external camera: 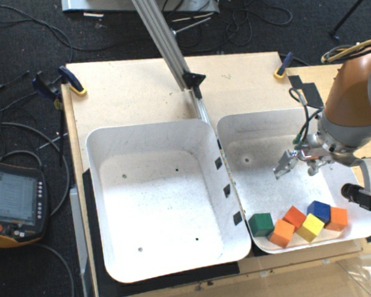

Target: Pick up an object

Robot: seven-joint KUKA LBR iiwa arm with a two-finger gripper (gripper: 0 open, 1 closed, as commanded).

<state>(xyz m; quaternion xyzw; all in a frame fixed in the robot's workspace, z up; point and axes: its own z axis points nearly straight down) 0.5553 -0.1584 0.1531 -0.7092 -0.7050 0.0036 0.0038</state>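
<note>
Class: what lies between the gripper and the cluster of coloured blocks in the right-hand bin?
Bare white bin floor separates the gripper from the blocks, seen from the overhead camera.

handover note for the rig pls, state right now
Pincer: open, holding nothing, above the right bin's middle.
Blocks: all six at the right bin's near edge: green, two orange, yellow, blue, another orange.
Done: nothing picked yet.
Left: descend on a block, grasp, lift. Green stands slightly apart, likely easiest.
</note>
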